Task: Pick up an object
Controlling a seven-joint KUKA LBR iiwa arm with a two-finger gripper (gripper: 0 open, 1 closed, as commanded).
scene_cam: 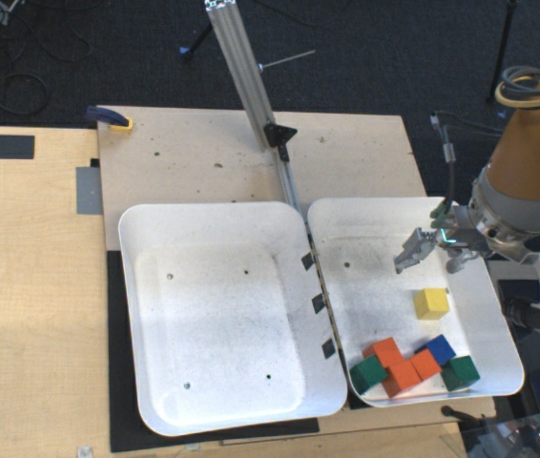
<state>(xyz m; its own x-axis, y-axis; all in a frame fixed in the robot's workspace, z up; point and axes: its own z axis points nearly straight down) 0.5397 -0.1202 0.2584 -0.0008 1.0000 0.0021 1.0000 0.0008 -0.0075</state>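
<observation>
Gripper [430,252] of grey metal hangs over the right-hand shallow white plastic bin [365,219], near that bin's far right corner, at the end of the grey arm with its orange band [528,156] entering from the right. Two fingers are visible, spread apart, one pointing down-left and the other nearer the wrist; nothing sits between them, so the tool is open and holds no object.

Just below the gripper, apart from it, lies one small yellow cube [432,302], alone on the bin floor toward the right wall. Further toward the near right corner of the same bin sits a tight cluster of blocks touching one another: one red-orange L-shaped piece or pair of blocks [391,362], one orange cube [425,363], one blue cube [441,347], and two green cubes, one at the cluster's left end [369,375] and one at its right end [460,373]. Whether the red-orange piece is a single block or two cannot be told.

Left-hand shallow white plastic bin [213,219] stands beside the first, their walls meeting along a seam marked by three small black clips [316,302]. One slanted aluminium strut [243,65] rises from the wooden bench [346,151] behind the bins. One blue-and-yellow clamp [110,118] rests at the bench's far left corner.
</observation>
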